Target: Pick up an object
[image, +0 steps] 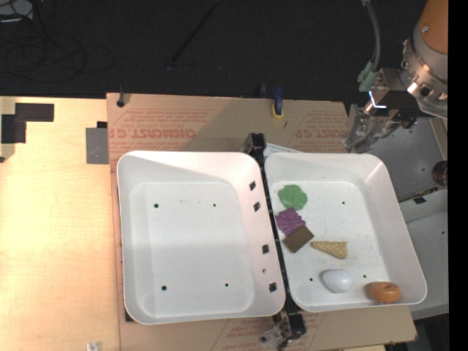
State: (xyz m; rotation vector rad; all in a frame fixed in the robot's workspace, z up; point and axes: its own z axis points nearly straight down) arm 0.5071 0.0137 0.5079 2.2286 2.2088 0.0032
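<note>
While the two-finger metal pincer (361, 132) hangs above the far rim of the right-hand shallow white bin (398, 203), its grip unreadable from this angle, five objects lie below and nearer the camera: a green leafy piece (292, 195), a purple cluster (289, 219), a brown block (297, 238), a tan cone (330, 248), a white egg-shaped object (337, 280) and an orange ring (384, 292).

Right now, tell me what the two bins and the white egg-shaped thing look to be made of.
The left bin and right bin look like thin moulded plastic with a smooth, slightly glossy white finish: rounded corners, raised rims and soft light reflections suggest it. The white egg-shaped thing looks like hard plastic or foam; its surface is smooth with a faint sheen, but it is too small to tell which.
</note>
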